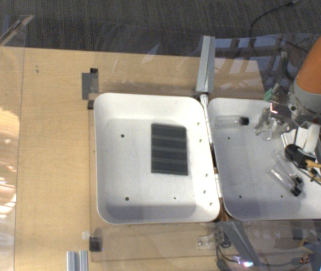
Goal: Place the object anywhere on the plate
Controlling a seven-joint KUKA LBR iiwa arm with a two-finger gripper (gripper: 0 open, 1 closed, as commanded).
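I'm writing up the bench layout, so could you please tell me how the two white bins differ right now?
The left bin holds a dark ribbed plate lying flat near its middle; the right bin holds small clear items with black ends instead. The left bin looks wider than the right bin. The arm hangs over the right bin, not the left. Both are shallow, white, round-cornered, and sit side by side.
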